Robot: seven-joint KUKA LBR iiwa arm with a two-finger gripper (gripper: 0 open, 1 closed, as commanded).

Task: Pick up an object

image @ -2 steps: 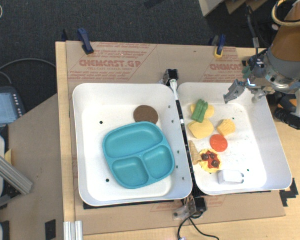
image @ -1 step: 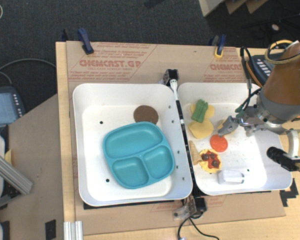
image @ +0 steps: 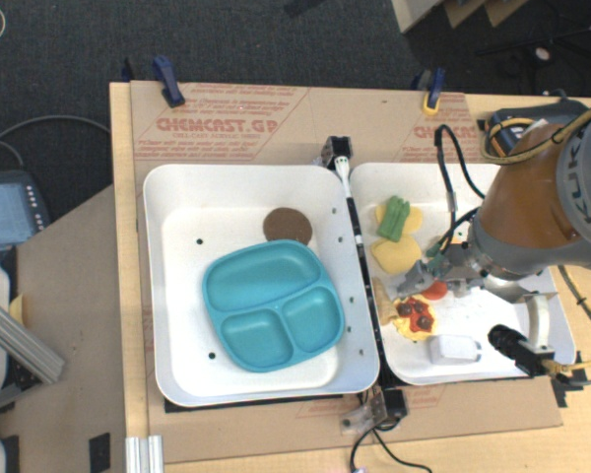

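My gripper point(image: 426, 282) hangs low in the right bin point(image: 492, 363), over a cluster of small items. Beside it lie a yellow lump point(image: 395, 254), a green toy point(image: 393, 219) a little farther back, a small red piece point(image: 435, 290) and a red-and-yellow item point(image: 414, 315). A white block point(image: 453, 348) rests near the front wall. The arm's grey wrist and orange band point(image: 527, 200) cover the bin's right part.
The left bin point(image: 167, 294) holds a teal divided tray point(image: 273, 304) and a brown disc point(image: 288, 226) behind it. Black clips sit on the divider between the bins. Blue and yellow clamps pin the cardboard bench at the back. Cables trail by the arm.
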